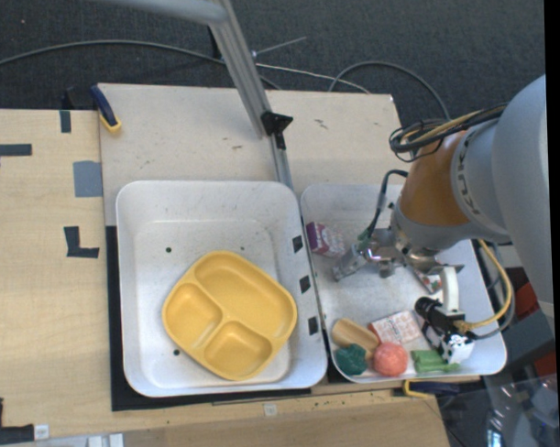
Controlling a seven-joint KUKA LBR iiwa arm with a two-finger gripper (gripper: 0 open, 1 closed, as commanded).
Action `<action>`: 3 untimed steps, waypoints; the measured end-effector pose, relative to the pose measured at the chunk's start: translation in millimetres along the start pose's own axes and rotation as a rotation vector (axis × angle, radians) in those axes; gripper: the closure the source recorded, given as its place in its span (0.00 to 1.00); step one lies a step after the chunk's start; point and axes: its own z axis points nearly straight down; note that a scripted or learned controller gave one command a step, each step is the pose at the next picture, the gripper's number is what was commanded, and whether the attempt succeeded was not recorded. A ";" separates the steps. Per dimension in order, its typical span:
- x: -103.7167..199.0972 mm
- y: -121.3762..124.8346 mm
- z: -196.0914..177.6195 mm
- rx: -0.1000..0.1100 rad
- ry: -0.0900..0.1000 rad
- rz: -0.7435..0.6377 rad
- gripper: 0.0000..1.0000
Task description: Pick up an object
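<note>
My gripper [355, 259] hangs low over the upper left part of the right bin [474, 257], with the orange-banded arm [435, 190] coming in from the right. Just to its upper left a small purple packet [321, 238] lies on the bin floor, close to the gripper tip; whether they touch is unclear. Along the bin's front edge lie a tan block [353, 333], a green lump [351, 359], a pink-red ball [390, 359], a pink-and-white packet [397, 327], a green piece [431, 360] and a black-and-white toy [452, 342].
The left bin [142, 223] holds a yellow divided plate [230, 313]. A white object [443, 282] lies under the wrist. A metal pole [252, 81] slants down to the divider between the bins. Cables trail behind the right bin.
</note>
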 end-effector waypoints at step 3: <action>-0.7 6.7 -117.4 -0.006 0.000 -0.001 1.00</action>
